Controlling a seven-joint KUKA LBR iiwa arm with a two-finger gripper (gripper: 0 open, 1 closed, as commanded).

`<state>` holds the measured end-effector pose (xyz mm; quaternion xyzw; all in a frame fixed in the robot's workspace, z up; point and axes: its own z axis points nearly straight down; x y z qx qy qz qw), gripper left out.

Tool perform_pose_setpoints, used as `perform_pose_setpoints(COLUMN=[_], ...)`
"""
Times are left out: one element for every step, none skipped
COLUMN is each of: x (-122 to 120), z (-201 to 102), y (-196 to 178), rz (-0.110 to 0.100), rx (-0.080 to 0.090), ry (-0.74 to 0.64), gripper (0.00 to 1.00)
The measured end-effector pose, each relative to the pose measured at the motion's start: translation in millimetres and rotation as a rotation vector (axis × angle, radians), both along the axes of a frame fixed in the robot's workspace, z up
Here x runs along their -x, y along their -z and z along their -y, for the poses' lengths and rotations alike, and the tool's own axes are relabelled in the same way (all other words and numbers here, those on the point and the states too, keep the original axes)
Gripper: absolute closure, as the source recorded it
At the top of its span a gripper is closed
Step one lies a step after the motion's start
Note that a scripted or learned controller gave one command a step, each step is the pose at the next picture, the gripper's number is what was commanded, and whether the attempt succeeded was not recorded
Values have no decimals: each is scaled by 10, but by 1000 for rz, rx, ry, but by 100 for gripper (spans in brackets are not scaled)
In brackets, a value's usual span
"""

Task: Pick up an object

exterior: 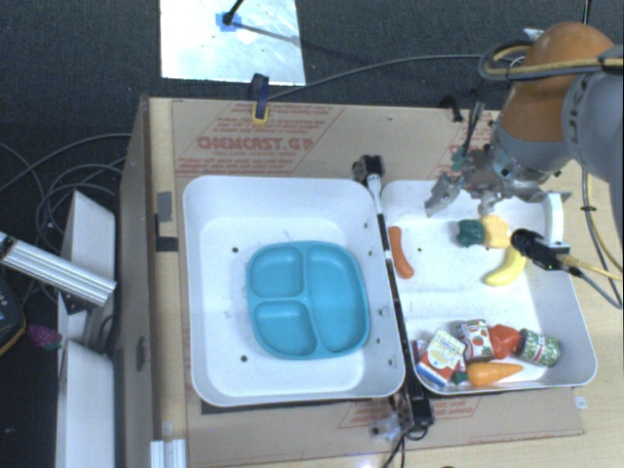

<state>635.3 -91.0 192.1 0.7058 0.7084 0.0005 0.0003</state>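
End effector (466,191) hangs over the right bin (575,334), at its 12 o'clock edge; whether it is open or closed, cannot tell. Nothing seen in its grip, so the pick looks not yet made. Nearest candidates just toward 5 o'clock: teal block (471,232), yellow piece (495,230), banana (507,270). Orange sausage (400,253) at 8 o'clock.

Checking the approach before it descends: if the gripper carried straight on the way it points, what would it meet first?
Probably bare floor of the right white bin: the gripper points down and left, short of the green block. Depth is unclear.
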Motion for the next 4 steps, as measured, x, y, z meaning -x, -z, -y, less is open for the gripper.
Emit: perform_pose_setpoints(x=[-191, 14, -280, -284], z=[276, 656, 798, 797], y=[-55, 489, 1004, 902], rz=[2, -1, 16, 17], rx=[1, 2, 6, 7], ry=[2, 2, -2, -4], gripper=[0, 0, 0, 100])
